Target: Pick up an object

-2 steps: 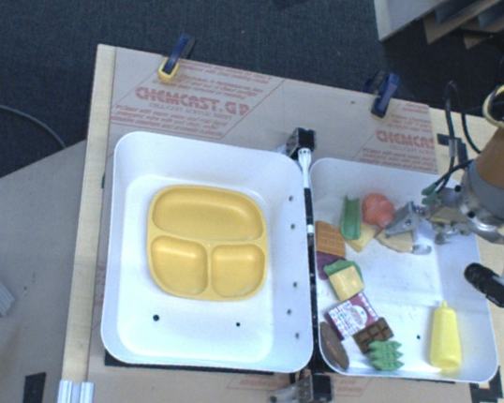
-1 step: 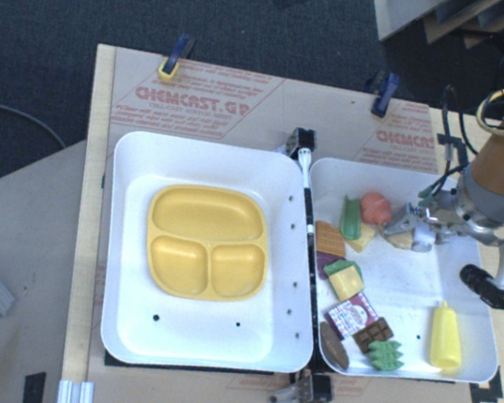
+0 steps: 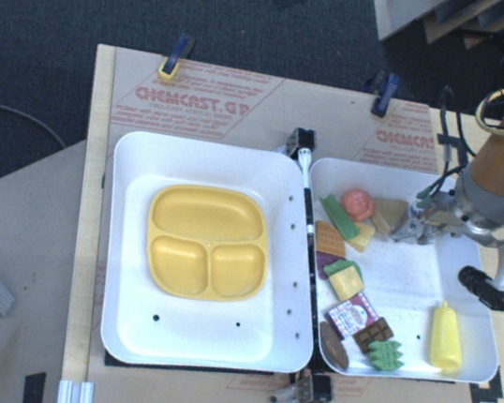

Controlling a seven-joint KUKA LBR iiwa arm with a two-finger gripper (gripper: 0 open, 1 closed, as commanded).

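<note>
Left bin [image 3: 125, 223]: seated on the desk [image 3: 103, 125], carrying a yellow divided tray [image 3: 208, 241] with three compartments, one long at 12 o'clock and two smaller below. The tray lies flat, roughly central in the bin.

Right bin [image 3: 478, 360]: set just beside the left bin, rims touching along the middle. Its contents cluster against the 9 o'clock wall. From the 12 o'clock end downward: a green block [image 3: 339, 216] touching a pink round piece [image 3: 358, 202], a tan piece [image 3: 386, 214] just beside that, an orange-brown wafer [image 3: 329, 239], a yellow-and-green wedge [image 3: 346, 281], a printed packet [image 3: 353, 313], a dark brown bar [image 3: 371, 332], a green leafy piece [image 3: 386, 355] and a dark oval piece [image 3: 333, 345] at the 6 o'clock edge. A yellow bottle [image 3: 446, 338] lies well apart from the cluster, toward 4 o'clock, lengthwise along the bin.

Arm: enters at 3 o'clock, orange band uppermost. The gripper [image 3: 411, 225] is low over the 12 o'clock part of the right bin, just beside the tan piece. Whether the jaws are open or closed cannot be told from this angle, and nothing can be confirmed between them.
</note>
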